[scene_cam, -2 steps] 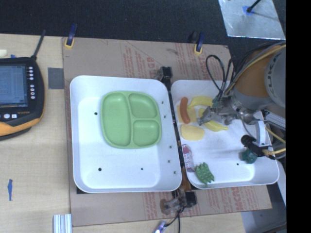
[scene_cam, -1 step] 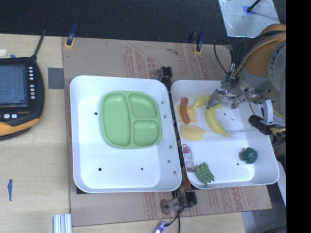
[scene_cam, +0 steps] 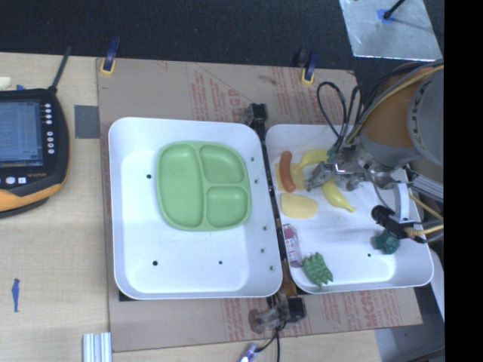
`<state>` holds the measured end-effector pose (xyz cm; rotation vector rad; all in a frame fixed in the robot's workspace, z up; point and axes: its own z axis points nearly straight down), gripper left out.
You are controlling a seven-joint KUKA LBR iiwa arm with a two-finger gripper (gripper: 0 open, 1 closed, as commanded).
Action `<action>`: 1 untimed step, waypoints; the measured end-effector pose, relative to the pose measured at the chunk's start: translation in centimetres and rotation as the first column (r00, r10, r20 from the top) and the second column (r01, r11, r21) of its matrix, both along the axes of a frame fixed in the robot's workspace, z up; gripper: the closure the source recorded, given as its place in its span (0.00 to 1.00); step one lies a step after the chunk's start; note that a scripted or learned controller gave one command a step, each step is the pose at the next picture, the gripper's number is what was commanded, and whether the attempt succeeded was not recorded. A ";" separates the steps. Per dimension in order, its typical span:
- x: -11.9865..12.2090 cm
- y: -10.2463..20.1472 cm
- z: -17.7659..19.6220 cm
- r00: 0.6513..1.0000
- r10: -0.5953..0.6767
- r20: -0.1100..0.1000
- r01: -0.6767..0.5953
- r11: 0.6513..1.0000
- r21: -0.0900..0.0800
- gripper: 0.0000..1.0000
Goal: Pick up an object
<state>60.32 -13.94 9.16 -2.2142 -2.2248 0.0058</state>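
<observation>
My gripper [scene_cam: 323, 174] hangs low over the upper middle of the right bin [scene_cam: 355, 277], among several yellow toy foods. A yellow banana [scene_cam: 338, 195] lies just below and right of it. A yellow piece [scene_cam: 312, 157] peeks out above it, and a flat yellow oval [scene_cam: 299, 206] lies below and to its left. A red-orange sausage [scene_cam: 287, 170] lies to its left near the bin's wall. Whether anything sits in the gripper is hidden by its body.
A green leafy toy [scene_cam: 318, 268] and a pink packet [scene_cam: 291, 242] lie at the right bin's lower left. A dark green toy [scene_cam: 387, 241] sits at its right. The left bin [scene_cam: 136, 270] holds a green divided plate [scene_cam: 203, 185]. A tablet pendant [scene_cam: 26, 145] lies at far left.
</observation>
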 end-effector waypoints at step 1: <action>0.0 -0.1 1.0 1.000 0.001 -0.002 -0.001 1.000 -0.001 1.00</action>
